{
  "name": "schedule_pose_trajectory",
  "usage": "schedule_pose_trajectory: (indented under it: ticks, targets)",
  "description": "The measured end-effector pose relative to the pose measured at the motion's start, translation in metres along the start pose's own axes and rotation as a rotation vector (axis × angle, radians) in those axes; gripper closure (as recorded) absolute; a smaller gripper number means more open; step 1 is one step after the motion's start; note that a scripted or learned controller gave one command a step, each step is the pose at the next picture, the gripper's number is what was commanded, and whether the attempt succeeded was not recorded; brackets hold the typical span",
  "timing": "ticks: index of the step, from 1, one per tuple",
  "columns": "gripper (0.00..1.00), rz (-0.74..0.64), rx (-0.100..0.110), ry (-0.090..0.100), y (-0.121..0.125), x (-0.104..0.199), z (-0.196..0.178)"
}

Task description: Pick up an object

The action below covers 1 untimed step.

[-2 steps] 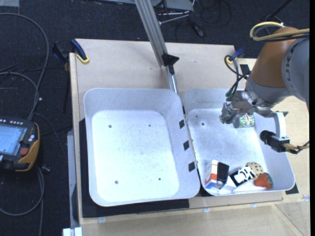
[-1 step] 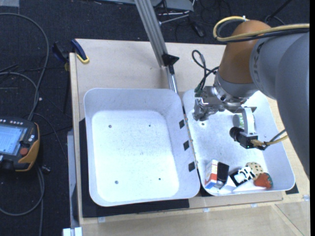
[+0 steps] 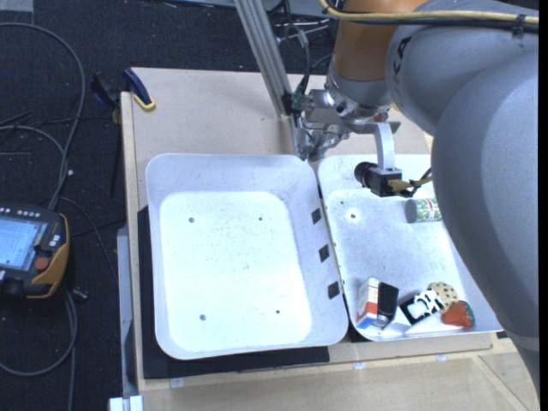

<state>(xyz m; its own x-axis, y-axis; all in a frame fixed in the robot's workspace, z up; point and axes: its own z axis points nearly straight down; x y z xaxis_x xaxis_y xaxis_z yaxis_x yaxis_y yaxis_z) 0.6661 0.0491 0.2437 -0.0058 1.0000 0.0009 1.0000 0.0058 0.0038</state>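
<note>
Red, white and black items (image 3: 411, 306) lie clustered at the right bin's (image 3: 385, 247) near edge; a small can (image 3: 422, 210) sits by its right edge. Gripper (image 3: 310, 148) hangs over the far-left corner, finger state indeterminate. Recommended: traverse to the cluster, centre over one item, then descend.

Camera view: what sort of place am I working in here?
Probably a robotics lab: a wooden bench bearing two white bins, a teach pendant beside cables on dark floor, and an aluminium strut.
</note>
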Motion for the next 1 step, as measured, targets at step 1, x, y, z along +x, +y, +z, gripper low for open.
schedule_pose_trajectory:
  ticks: [1]
  targets:
    - [1.00, 0.007, -0.001, 0.000, -0.0817, -0.0299, -0.0457]
